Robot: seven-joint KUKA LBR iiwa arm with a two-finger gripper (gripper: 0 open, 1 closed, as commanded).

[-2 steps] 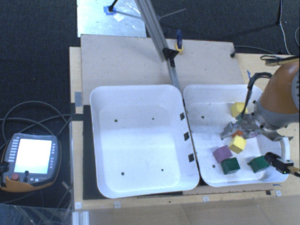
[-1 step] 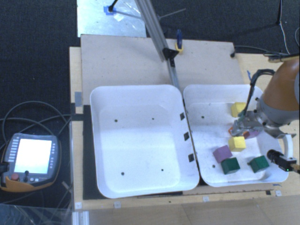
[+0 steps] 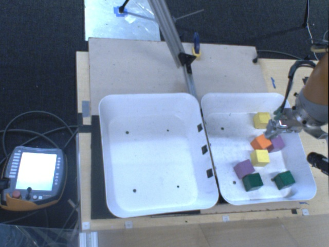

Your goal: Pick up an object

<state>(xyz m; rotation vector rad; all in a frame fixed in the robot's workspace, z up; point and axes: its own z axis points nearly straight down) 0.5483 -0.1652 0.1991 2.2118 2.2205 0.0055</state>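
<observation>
The right bin (image 3: 226, 138) holds several small blocks. A yellow block (image 3: 261, 120) lies at the back. An orange block (image 3: 261, 141) sits beside a purple block (image 3: 278, 143), with a second yellow block (image 3: 259, 157) just in front. Nearer the front are another purple block (image 3: 243, 168), a dark green block (image 3: 252, 181) and a green block (image 3: 284, 179). My gripper (image 3: 274, 130) reaches in from the right. It hangs low over the bin, just above the orange and purple blocks and right of the back yellow block. I see no block lifted.
The left bin (image 3: 154, 158) lies next to the right one, joined by black clips (image 3: 204, 149). A slanted metal pole (image 3: 169, 24) rises behind the bins. A teach pendant (image 3: 33, 176) with cables lies on the floor at the left.
</observation>
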